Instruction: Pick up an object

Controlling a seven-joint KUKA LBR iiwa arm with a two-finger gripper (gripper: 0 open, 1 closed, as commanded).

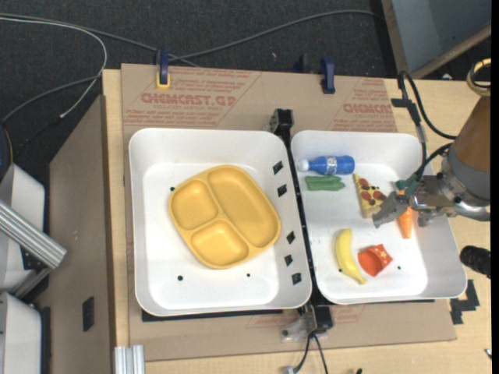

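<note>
the two white bins (148, 232) look like smooth, glossy plastic. in the left one the yellow divided plate (224, 215) has a satin plastic sheen. the desk (249, 92) behind the bins is matt brown cardboard with printed lettering. beside the yellow plate's bin, the banana (347, 257) looks smooth, slightly shiny plastic.

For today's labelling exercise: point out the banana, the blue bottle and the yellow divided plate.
banana (347, 256): camera view, middle of its curved body.
blue bottle (332, 164): camera view, middle of its blue body.
yellow divided plate (225, 216): camera view, ridge where its three compartments meet.
</note>
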